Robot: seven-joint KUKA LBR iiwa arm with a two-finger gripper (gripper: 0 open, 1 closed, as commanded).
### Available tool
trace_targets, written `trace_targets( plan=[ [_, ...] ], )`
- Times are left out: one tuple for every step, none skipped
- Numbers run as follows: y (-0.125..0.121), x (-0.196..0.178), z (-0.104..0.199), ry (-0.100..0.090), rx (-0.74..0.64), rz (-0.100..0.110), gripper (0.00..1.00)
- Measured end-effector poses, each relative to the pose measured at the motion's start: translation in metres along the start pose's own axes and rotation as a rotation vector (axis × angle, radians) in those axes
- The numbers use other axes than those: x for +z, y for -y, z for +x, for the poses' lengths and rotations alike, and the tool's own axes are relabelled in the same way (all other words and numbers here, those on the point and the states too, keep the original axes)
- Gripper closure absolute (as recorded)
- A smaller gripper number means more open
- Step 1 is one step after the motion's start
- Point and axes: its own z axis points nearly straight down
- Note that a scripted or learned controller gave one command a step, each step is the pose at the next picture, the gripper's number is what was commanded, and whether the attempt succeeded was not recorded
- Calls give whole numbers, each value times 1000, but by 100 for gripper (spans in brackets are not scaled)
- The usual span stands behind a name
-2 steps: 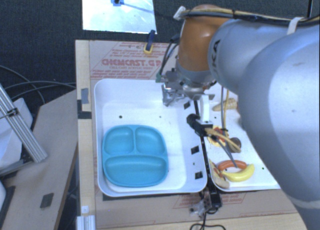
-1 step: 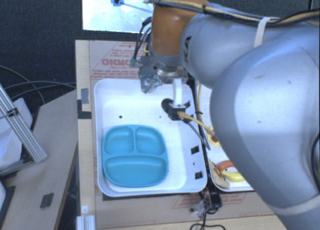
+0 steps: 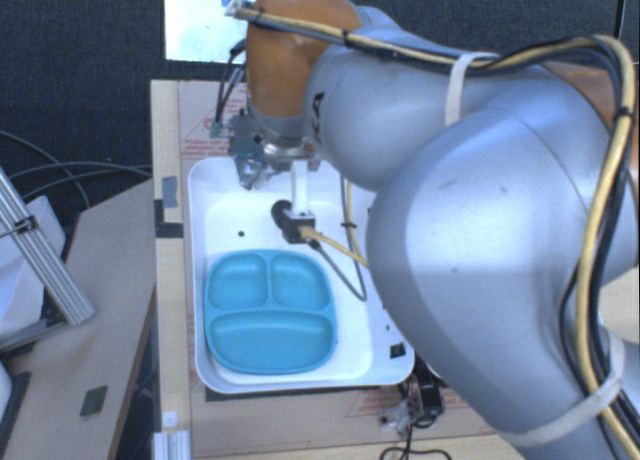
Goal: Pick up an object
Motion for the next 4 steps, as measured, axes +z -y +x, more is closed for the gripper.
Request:
trace_targets(
  plan=[
    [96,12,-15,5,8,10,100],
    [161,-29,-15,2,5,5,100],
    [21,-211,3,-3,4,-24,100],
    [-1,-94,1,6,9,8,100]
  ],
)
